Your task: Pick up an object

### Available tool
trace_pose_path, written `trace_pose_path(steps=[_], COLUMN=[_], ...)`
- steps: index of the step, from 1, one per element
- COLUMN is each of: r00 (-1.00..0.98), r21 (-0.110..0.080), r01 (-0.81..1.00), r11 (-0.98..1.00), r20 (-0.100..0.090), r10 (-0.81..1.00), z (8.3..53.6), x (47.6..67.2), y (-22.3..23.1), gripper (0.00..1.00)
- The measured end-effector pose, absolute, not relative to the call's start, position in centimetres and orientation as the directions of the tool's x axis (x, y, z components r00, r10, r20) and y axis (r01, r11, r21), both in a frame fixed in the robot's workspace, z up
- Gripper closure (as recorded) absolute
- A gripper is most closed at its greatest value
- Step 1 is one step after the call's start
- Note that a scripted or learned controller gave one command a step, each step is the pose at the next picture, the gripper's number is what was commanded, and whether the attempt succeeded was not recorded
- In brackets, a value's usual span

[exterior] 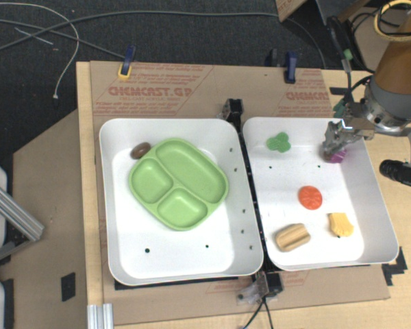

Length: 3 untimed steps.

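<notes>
The gripper (333,147) hangs low over the far right part of the right bin (373,204), right above a small purple object (338,156) that peeks out beneath its fingers. I cannot make out whether that object is held. The same bin holds a green clover-shaped piece (279,142), a red-orange round piece (311,197), a yellow piece (340,225) and a tan bread-like roll (292,236).
The left bin (116,238) carries a green divided tray (179,182) and a small brown object (140,150) beside the tray's upper left. A black divider (241,149) separates the bins. Clamps (128,60) hold the cardboard base at the back.
</notes>
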State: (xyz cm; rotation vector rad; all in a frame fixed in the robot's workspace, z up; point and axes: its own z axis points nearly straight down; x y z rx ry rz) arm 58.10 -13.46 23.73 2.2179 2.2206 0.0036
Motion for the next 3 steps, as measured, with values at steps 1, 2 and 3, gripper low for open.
trace_pose_path(steps=[1, 2, 3], r00=[-0.003, -0.002, -0.005], r21=[-0.003, -0.003, -0.001], r01=[1.000, 1.000, 1.000], r11=[0.003, 0.002, 0.005], r20=[0.002, 0.001, 0.002], r10=[1.000, 1.000, 1.000], z=[22.7, 22.6, 23.4], x=[57.3, 55.9, 55.3], y=[-7.9, -3.8, 0.9], gripper=[1.00, 1.00, 1.00])
